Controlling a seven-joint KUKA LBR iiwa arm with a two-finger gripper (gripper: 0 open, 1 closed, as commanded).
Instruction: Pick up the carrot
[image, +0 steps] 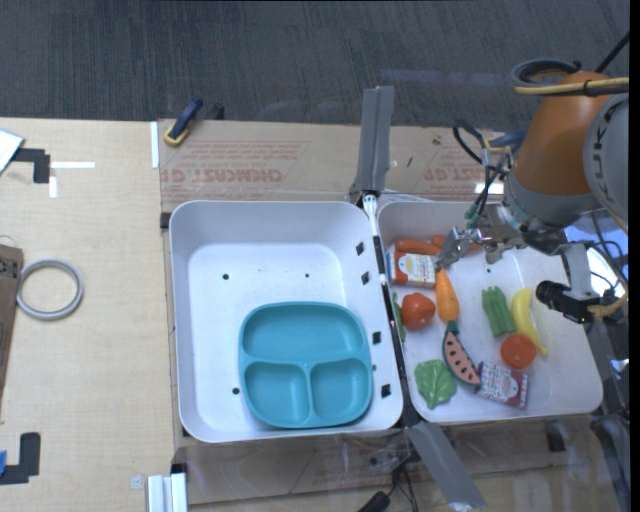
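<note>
The carrot (446, 297), a short orange cone, lies in the right bin (580, 395) towards its left side, pointing roughly front to back. My gripper (458, 243) hangs over the back of that bin, just above and behind the carrot's far end and apart from it. Nothing shows in the gripper. The grey arm with its orange band (550, 150) comes in from the upper right.
Around the carrot lie a red-and-white pouch (415, 268), a tomato (417, 311), a watermelon slice (460, 358), a green leaf (434, 382), a green pod (495, 310), a banana (525, 318) and a red packet (502, 385). The left bin (190, 330) holds a teal divided plate (305, 365).
</note>
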